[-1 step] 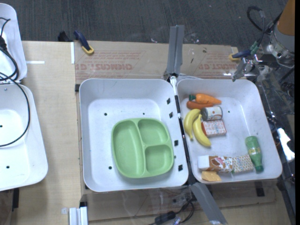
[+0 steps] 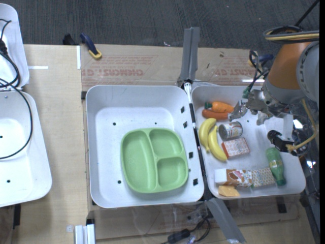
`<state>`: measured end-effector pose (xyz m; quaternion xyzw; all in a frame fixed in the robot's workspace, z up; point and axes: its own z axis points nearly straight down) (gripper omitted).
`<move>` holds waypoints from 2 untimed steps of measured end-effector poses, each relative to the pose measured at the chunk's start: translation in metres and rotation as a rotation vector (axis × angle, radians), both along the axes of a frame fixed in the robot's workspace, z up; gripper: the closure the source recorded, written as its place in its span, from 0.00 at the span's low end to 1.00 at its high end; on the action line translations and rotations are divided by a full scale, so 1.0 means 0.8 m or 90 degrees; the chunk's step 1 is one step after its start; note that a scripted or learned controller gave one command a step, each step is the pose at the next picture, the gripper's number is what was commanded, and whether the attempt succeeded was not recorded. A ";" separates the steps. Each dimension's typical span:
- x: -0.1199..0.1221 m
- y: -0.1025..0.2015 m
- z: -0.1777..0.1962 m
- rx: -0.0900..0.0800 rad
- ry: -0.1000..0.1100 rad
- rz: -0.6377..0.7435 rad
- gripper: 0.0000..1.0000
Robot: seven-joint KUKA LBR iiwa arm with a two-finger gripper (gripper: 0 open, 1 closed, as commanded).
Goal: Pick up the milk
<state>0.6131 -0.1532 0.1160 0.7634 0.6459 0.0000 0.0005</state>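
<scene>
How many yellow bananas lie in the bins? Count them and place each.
2. Both curved yellow bananas lie side by side at the left edge of the right white bin: one nearest the wall, the other touching it. Others may be hidden under the arm.

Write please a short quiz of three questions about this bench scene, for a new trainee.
1. True or false: the green divided plate lies in the left bin.
2. Which item lies directly beside the bananas in the right bin?
A. the tin can
B. the green bottle
C. the blue and yellow clamp
3. Fill in: the gripper is above the ____ bin.

Key:
1. True.
2. A. The can touches or nearly touches the bananas; the bottle lies at the far side of the bin, and the clamp lies on the bench outside both bins.
3. Right.
</scene>
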 end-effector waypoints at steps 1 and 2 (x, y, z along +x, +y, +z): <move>0.055 0.038 0.049 -0.001 -0.001 0.089 0.00; -0.016 -0.028 -0.032 0.000 0.003 0.023 0.00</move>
